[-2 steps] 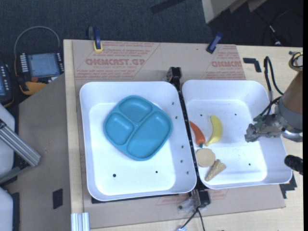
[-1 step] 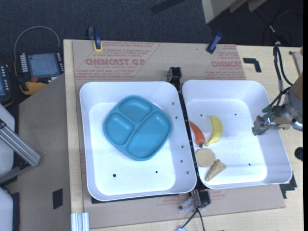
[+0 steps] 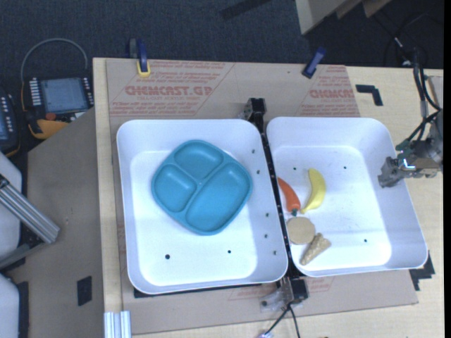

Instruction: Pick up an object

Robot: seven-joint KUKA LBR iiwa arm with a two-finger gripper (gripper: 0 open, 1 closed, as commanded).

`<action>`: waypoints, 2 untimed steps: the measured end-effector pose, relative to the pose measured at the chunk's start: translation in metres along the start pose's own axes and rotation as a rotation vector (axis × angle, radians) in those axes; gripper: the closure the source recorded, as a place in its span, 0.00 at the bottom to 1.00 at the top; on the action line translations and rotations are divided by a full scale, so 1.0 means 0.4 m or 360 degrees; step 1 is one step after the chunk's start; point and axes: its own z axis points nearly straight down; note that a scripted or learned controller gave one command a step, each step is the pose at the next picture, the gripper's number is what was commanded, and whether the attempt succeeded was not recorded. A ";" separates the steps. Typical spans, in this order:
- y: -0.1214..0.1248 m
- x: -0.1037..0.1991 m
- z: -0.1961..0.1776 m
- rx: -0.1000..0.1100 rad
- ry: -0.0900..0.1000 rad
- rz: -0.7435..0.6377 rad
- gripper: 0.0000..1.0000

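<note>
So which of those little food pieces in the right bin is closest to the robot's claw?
The yellow banana. It lies furthest right of the four, toward the gripper at the bin's right rim; the orange carrot, round cookie and tan piece lie farther away.

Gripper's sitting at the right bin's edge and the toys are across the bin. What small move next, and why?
Probably shift the gripper leftward over the right bin toward the banana. It sits at the bin's right rim, apart from every item, and the banana is the nearest one, with clear floor on its right side.
</note>
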 end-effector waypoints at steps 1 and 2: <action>0.013 0.126 -0.018 0.0004 0.0004 -0.0003 1.00; -0.007 0.260 -0.022 0.0011 0.0007 -0.0003 1.00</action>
